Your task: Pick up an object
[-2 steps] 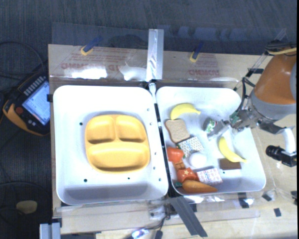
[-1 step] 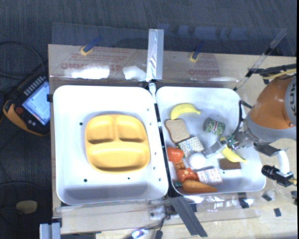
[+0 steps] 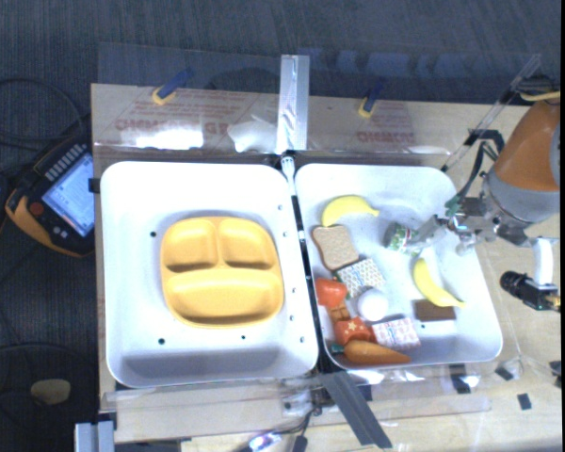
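since our gripper (image 3: 460,222) hangs at the right bin's (image 3: 471,342) three o'clock rim above the toys, we cannot tell its spread.

The arm (image 3: 532,172), at about three o'clock in the camera view, is a rounded grey body with a broad orange band (image 3: 530,149) wrapping its upper part. Below the band the casing turns pale grey and narrows to a metallic wrist, where the gripper (image 3: 461,222) is a small cluster of silvery and dark parts. Thin dark cables (image 3: 478,144) loop off the wrist toward eleven o'clock.
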Tool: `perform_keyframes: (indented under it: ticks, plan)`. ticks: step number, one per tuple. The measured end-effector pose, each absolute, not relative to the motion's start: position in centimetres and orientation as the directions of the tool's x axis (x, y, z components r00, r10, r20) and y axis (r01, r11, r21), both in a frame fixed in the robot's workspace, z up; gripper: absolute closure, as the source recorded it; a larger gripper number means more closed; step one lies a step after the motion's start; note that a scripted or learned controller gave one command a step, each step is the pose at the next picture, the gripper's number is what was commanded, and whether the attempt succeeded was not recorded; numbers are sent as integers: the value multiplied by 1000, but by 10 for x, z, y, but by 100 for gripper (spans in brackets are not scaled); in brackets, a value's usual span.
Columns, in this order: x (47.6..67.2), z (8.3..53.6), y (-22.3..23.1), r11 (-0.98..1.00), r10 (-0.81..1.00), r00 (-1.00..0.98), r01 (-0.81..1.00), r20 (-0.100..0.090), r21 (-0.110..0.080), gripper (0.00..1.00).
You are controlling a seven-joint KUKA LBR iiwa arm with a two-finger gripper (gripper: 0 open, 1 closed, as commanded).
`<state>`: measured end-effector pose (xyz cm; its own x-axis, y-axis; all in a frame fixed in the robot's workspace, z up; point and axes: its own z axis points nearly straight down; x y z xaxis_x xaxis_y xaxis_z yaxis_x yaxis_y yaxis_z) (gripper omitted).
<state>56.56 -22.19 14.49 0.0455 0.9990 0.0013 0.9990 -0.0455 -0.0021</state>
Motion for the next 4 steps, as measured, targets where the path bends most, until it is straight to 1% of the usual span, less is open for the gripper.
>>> perform_keyframes:
  ticks: [1, 2, 3, 4]
  plan:
    - [617, 230, -215, -235, 972, 235, 972, -4, -4, 0]
    - [607, 114, -207, -153, 988, 153, 988, 1, -2, 0]
    - [554, 115, -210, -160, 987, 160, 987, 5, -5, 0]
    - [496, 90, -195, -79, 997, 79, 997, -2, 14, 0]
